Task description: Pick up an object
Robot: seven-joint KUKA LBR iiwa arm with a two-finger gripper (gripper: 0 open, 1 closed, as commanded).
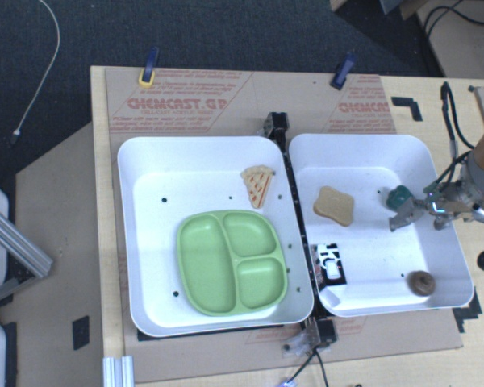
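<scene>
In the right bin (371, 147), a small teal object (399, 197) lies near the right wall. My gripper (419, 220) reaches in over that wall and stands open, its fingers (397, 222) spread just below and right of the teal object. Nothing shows between them. A tan bread-like piece (334, 205) lies left of the bin's middle. A small brown round piece (421, 281) sits in the near right corner. The left bin (145, 168) holds a green divided plate (230, 261) and a toy sandwich wedge (257, 185).
A black-and-white card (331, 264) lies against the right bin's left wall. A black clamp (276, 123) stands between the bins at the back. Bare white floor lies in the right bin's near middle. Cables hang at the far right.
</scene>
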